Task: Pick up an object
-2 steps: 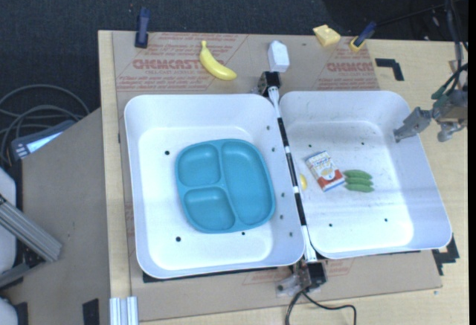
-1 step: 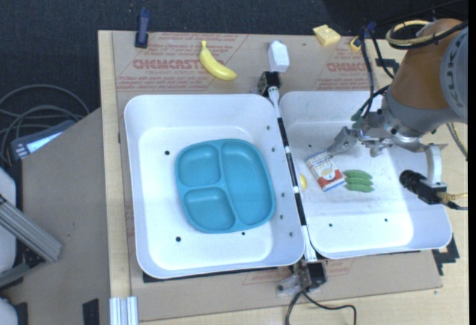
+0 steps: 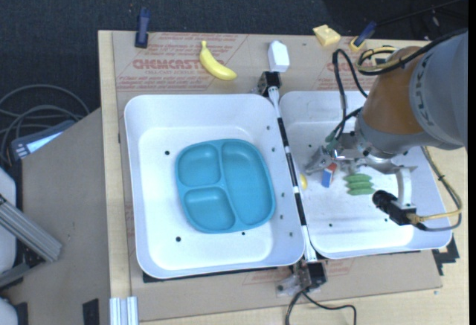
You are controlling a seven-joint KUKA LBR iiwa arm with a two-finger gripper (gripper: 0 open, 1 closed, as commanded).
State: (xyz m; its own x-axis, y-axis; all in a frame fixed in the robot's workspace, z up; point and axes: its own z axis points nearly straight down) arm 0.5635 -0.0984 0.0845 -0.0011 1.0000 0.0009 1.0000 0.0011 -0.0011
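Observation:
My gripper (image 3: 324, 161) hangs low over the left half of the right bin (image 3: 357, 238), below the grey arm with its orange band (image 3: 390, 104). A small blue and red object (image 3: 327, 178) lies on the bin floor just under the gripper. It looks to be touching or nearly touching the gripper's tip. A green ridged object (image 3: 358, 184) lies a little to its right. I see nothing lifted off the bin floor.
In the left bin (image 3: 149, 167) lies a teal divided plate (image 3: 223, 184). On the cardboard behind the bins are a banana (image 3: 216, 63), a white object (image 3: 279, 56), a yellow block (image 3: 326, 35) and a blue item (image 3: 142, 26). Black cables run along the arm.

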